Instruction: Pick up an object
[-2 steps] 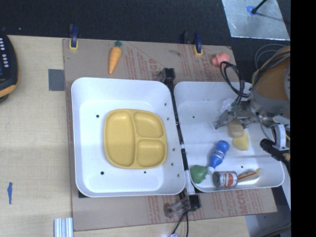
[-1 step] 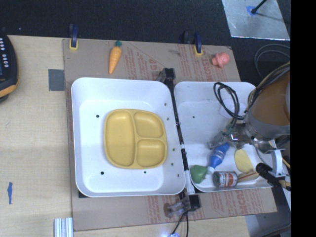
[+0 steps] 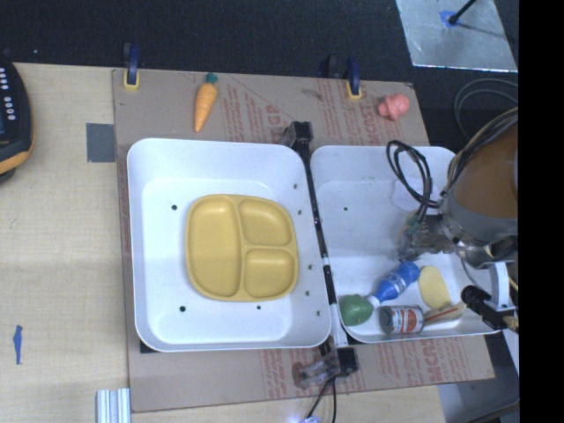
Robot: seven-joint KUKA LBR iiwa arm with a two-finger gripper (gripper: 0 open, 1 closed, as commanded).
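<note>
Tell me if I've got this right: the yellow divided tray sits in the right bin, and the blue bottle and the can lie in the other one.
Not quite. The camera view shows the yellow divided tray in the left bin. The blue bottle and the can lie in the other, right bin.

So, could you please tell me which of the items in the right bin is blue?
The blue bottle, lying at a slant in the right bin. Its neighbours differ: a green piece, a yellow piece and a red-labelled can.
</note>
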